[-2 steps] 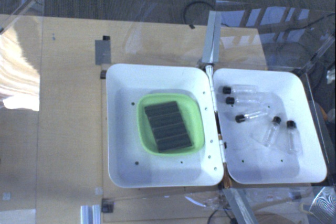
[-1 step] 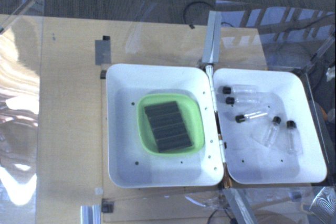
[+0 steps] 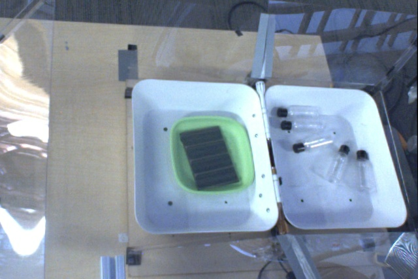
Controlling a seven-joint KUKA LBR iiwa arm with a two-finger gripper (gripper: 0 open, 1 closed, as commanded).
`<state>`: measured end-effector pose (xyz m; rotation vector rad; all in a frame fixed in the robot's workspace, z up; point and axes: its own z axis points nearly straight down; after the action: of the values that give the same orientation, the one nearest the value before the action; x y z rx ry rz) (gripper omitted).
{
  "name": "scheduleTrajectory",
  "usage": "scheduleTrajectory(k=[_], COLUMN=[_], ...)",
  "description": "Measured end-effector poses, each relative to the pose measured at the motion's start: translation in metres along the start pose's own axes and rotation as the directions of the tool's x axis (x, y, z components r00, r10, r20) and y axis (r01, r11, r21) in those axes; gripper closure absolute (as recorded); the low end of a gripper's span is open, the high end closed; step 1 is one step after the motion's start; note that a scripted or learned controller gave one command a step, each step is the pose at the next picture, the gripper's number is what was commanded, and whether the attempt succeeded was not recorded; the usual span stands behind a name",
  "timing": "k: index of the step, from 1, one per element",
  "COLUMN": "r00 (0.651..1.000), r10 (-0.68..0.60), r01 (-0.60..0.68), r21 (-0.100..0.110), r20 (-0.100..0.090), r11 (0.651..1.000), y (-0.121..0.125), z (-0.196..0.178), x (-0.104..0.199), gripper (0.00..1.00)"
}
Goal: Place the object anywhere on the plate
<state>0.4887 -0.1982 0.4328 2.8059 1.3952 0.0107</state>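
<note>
Two shallow white bins sat side by side on the wooden worktop [image 3: 85,140], their inner rims touching along a seam that ran from twelve to six o'clock.

The left bin [image 3: 147,206] held a green plate [image 3: 179,170], square with rounded corners, set near the bin's centre. On the plate lay a dark ribbed block [image 3: 208,157], a flat rectangle with ridges across it, turned slightly so its long axis ran from about eleven to five o'clock. It rested wholly inside the plate's raised rim, with green showing on every side of it.

The right bin [image 3: 385,206] held five clear vials with black caps. Two lay close together at the bin's ten o'clock corner: the upper vial [image 3: 302,112] with its cap towards nine o'clock, and the second vial [image 3: 304,123] just below it, nearly parallel. A third vial [image 3: 313,144] lay near the bin's centre, cap at its eight o'clock end. A fourth vial [image 3: 338,163] lay tilted at about four o'clock from centre, cap uppermost, and a fifth vial [image 3: 364,170] lay just beside it towards three o'clock, also cap uppermost. None of the vials touched the plate or the block.

As for the pincer, I could not tell how far open it was or whether it had hold of anything.
</note>
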Motion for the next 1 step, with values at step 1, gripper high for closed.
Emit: scheduleTrajectory(k=[1], r00=[0.995], r10=[0.096], r01=[-0.096], r21=[-0.001], r20=[0.000], r11=[0.995], y=[0.0002], z=[-0.0030], x=[-0.0002], gripper=[0.00])
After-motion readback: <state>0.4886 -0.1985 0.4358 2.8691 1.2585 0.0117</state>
